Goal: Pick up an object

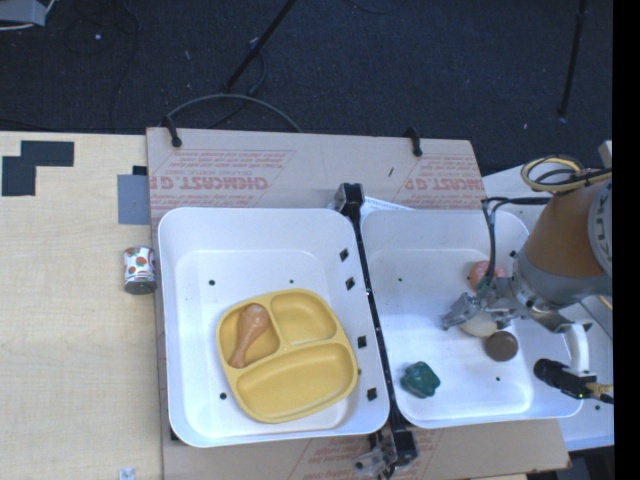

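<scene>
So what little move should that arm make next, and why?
Probably a short drop straight down. The gripper hangs low in the right white bin, beside a small brown round object and a pale one; whether it holds anything isn't clear.

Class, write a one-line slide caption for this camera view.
KUKA arm's gripper low in the right bin near a brown object; a yellow divided plate sits in the left bin.
</scene>
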`<act>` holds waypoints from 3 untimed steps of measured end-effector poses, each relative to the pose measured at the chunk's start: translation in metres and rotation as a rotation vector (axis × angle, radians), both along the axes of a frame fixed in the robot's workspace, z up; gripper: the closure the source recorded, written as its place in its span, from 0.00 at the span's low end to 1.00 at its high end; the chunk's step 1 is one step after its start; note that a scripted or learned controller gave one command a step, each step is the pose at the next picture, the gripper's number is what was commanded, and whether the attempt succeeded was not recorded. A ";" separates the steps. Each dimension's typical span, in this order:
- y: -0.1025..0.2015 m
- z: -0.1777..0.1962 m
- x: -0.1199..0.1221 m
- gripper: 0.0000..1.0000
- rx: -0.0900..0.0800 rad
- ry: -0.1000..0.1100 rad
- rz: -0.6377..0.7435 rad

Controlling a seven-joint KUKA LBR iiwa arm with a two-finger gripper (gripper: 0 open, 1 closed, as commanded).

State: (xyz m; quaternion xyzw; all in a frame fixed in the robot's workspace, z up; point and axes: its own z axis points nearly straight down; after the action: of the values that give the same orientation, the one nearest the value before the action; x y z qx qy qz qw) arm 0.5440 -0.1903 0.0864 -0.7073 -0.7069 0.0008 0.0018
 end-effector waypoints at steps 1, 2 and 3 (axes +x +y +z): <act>-0.001 0.011 0.000 1.00 0.000 0.000 -0.001; -0.002 0.053 0.000 1.00 -0.001 -0.004 0.002; 0.001 0.105 0.010 1.00 -0.002 -0.006 0.003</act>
State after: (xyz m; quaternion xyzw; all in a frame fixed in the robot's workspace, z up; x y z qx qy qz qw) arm 0.5545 -0.1894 0.1914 -0.7063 -0.7079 -0.0007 -0.0011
